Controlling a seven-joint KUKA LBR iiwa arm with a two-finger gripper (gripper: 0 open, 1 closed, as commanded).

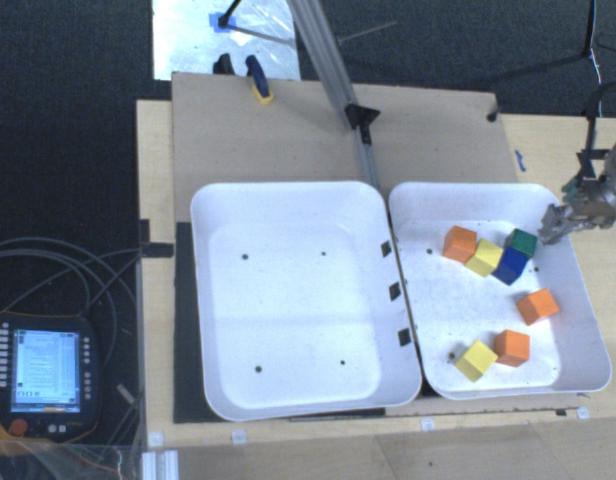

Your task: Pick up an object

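The right bin (578, 363) holds several coloured blocks. Near its far side an orange block (460, 243), a yellow block (483, 257), a blue block (510, 265) and a green block (522, 242) sit clustered together. Another orange block (537, 306) lies alone closer to the right wall. At the near side a third orange block (511, 347) sits next to a yellow block (476, 360). My gripper (566, 218) hangs over the bin's far right rim, just right of the green block, with nothing seen in it.
The left bin (203, 268) sits beside the right one. A slanted grey pole (323, 48) crosses the back of the bench. A teach pendant (43, 373) with cables lies on the floor at lower left.
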